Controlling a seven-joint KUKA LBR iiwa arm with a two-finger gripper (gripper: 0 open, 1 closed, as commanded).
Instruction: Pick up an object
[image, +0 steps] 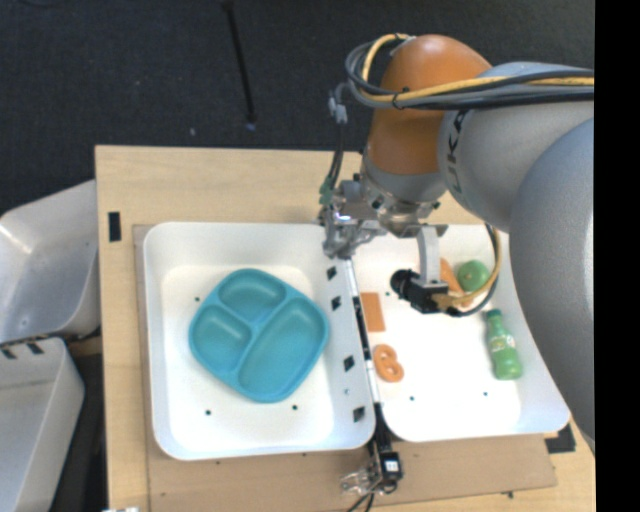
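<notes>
While above divider (352, 345), gripper (342, 240); grasp indiscernible

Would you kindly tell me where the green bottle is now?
In the camera view, the green bottle lies in the right bin, near its right edge, just below the green ball and across from the orange ring.

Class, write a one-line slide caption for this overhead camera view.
Gripper above the bins' divide; blue divided plate in left bin, green bottle in right bin.
</notes>
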